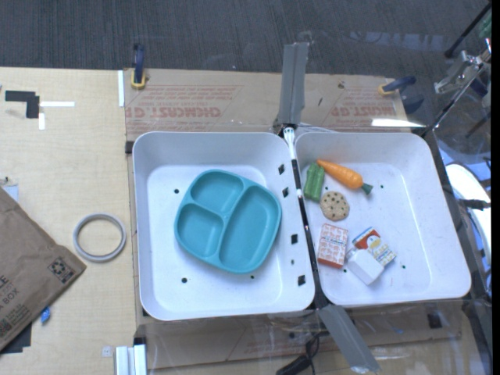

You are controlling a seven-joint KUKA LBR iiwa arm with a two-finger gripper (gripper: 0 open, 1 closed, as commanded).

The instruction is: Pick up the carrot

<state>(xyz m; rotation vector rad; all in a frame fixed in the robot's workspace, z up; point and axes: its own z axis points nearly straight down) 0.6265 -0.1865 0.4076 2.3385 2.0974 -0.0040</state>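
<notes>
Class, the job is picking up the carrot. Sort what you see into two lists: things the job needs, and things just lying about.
Needed for the job:
carrot
right bin

Just lying about:
green vegetable
cookie
red carton
small juice box
teal divided plate
tape ring

Cardboard box (31, 276) at left: cut off by frame edge, I read only "BOX". Print on the small cartons (332, 246) too small to tell. Metal rig (469, 69) top right blurred, runs out of frame. Cable (301, 362) at bottom cut off.
</notes>
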